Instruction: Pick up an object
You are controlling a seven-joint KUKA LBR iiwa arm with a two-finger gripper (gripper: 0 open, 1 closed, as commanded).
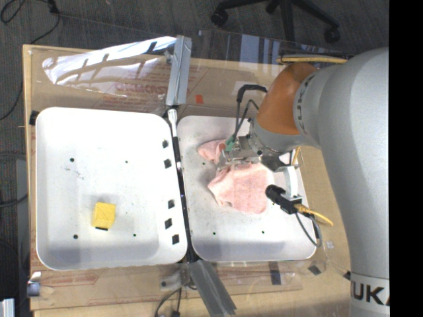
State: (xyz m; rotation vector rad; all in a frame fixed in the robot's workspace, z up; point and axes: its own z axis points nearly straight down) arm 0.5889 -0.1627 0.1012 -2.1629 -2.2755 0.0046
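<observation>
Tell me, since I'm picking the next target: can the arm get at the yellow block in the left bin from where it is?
Probably yes. The yellow block lies alone on the left bin's floor with nothing over it. The gripper sits over the pink cloth in the right bin and would have to cross the divider between bins.

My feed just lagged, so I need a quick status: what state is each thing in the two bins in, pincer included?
pink cloth: crumpled, lying in the right bin, its upper edge bunched under the pincer.
yellow block: resting flat in the left bin, untouched and well apart from the arm.
pincer: down at the cloth's upper edge; grip cannot be told.
</observation>
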